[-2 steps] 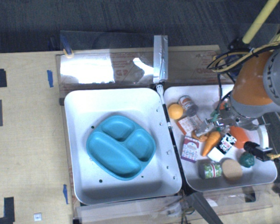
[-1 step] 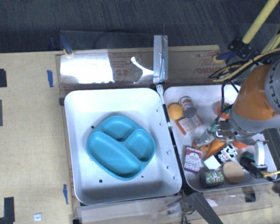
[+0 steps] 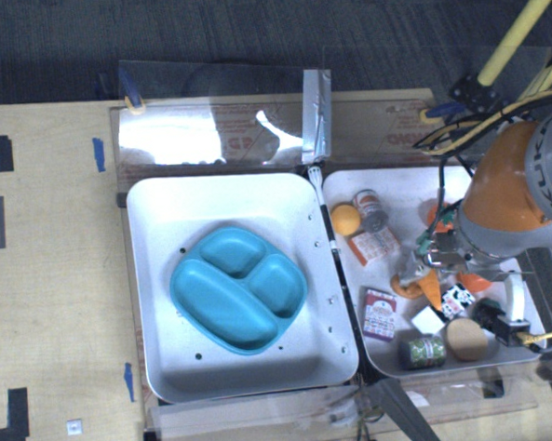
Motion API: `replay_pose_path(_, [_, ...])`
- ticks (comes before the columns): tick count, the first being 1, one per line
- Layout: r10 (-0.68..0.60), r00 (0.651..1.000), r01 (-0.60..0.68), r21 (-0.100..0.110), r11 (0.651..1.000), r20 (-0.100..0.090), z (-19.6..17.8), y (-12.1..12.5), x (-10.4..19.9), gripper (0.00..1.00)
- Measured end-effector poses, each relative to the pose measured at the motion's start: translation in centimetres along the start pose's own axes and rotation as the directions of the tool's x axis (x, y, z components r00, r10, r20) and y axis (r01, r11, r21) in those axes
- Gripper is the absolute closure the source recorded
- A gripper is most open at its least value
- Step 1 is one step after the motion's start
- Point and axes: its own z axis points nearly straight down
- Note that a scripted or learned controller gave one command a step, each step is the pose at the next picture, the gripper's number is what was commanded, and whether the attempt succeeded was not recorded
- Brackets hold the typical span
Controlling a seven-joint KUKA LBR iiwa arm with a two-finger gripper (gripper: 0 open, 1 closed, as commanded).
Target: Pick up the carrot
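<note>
Right bin [image 3: 385, 176], centre right of the frame: gripper [image 3: 435, 269] lowered among the clutter, its grasp state impossible to tell. Carrot [image 3: 429, 287], orange, lies directly beneath it, beside the black-and-white cube [image 3: 458, 299]. Left bin [image 3: 154, 213] holds a blue tray [image 3: 238, 287]

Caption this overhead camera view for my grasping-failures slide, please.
KUKA arm's tool lowered over the carrot in the cluttered right bin; blue divided tray in the left bin.
</note>
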Motion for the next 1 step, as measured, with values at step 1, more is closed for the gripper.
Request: replay_pose_path(1, [-0.226, 0.974, 0.226, 0.005, 0.974, 0.000, -12.27, 5.78, 5.72, 1.00])
